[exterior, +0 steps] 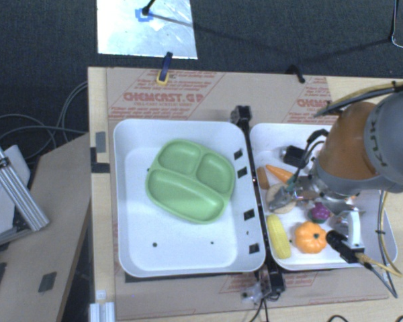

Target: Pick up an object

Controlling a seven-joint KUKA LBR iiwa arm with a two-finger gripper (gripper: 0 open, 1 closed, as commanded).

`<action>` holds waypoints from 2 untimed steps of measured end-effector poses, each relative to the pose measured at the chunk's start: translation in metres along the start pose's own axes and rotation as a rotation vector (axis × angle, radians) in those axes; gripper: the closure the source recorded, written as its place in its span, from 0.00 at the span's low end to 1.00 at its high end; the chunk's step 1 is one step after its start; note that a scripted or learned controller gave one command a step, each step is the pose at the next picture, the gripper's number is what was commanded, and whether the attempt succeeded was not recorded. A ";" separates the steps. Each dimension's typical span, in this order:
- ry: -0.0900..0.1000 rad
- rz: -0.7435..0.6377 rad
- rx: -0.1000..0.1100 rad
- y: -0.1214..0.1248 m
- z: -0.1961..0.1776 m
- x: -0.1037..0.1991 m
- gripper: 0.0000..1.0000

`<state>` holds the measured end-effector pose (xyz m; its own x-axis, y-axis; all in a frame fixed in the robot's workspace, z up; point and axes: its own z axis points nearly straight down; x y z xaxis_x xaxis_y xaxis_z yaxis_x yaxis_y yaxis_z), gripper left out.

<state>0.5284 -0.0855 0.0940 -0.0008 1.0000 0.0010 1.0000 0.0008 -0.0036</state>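
The gripper [297,192] was lowered in the right bin [269,134] beside the carrot [279,174]; the finger opening, and apparently any hold, could not be told.

Robotics lab bench. Two white bins [131,200] on a protective board [208,92], loose cables [27,129], aluminium framing [10,180]. Dark carpet [40,39] around.

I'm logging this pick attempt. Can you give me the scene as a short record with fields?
left bin: holds a green tray with three compartments
right bin: holds a carrot, corn, a small pumpkin and a purple item
arm: over the right bin, reaching in from the right
gripper: low among the items, near the carrot
held object: cannot tell
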 end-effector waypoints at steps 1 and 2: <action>0.000 0.000 -0.003 0.000 0.010 0.000 0.00; 0.000 0.000 -0.006 0.001 -0.001 0.000 1.00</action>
<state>0.5296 -0.0853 0.0950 -0.0004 1.0000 0.0006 1.0000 0.0004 0.0022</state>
